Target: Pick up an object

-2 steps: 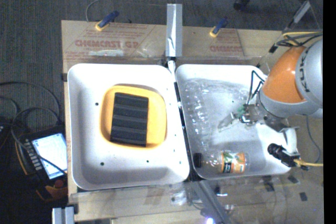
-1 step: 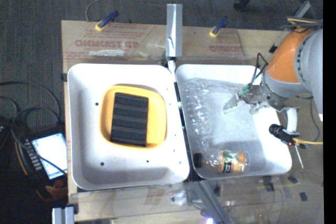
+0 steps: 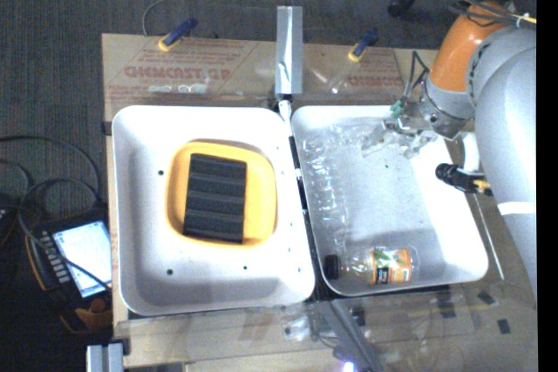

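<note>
A yellow pad with a black ridged block lies in the middle of the left bin. In the right bin, a clear bottle with an orange label and black cap lies on its side along the front wall. A second clear bottle lies lengthwise by the left wall. A crumpled clear plastic piece sits near the back. My gripper hangs over the back right of that bin, just right of the clear plastic piece. I cannot tell whether it touches it.
The grey arm with its orange band fills the right side above the right bin. A metal post stands behind the seam between the bins. A black knob sticks out by the right wall.
</note>
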You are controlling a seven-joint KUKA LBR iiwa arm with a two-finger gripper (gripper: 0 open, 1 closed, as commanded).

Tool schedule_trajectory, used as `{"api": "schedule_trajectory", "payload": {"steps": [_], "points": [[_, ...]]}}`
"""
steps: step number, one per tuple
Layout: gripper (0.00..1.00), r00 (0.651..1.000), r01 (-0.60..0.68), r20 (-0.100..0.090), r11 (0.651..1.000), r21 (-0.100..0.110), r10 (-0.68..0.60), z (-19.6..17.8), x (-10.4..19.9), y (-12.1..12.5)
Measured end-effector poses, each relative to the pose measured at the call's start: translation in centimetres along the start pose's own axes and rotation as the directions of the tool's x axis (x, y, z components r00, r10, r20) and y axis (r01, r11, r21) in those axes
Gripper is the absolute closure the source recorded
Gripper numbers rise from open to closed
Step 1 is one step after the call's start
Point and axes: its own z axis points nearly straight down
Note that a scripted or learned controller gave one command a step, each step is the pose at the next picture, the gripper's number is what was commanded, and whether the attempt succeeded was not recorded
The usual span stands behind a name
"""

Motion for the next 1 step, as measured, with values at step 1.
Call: {"api": "schedule_trajectory", "payload": {"steps": [1], "points": [[0.00, 1.000, 0.007, 0.010, 1.000, -0.022, -0.007, -12.54, -0.47, -11.19]]}}
